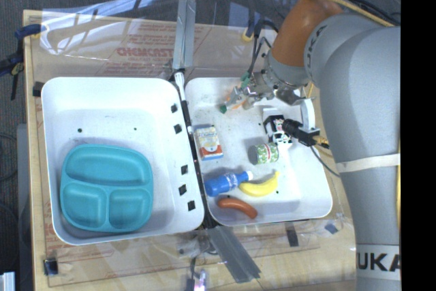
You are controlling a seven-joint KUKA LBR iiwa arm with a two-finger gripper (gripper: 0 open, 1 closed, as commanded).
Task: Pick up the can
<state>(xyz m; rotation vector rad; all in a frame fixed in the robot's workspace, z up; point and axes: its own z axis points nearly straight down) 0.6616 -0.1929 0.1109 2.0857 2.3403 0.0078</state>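
Sausage [237,206] farthest from pincer [246,90], banana [261,187] and blue bottle [226,183] just beside it; can [268,153] nearer pincer, not touching; pincer apart or together: cannot tell.

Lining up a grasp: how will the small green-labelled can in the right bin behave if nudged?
The small green-labelled can seems to lie on its side, so a nudge would probably roll it. It looks rigid, unlikely to give. The yellow banana close by might stop a roll that way.
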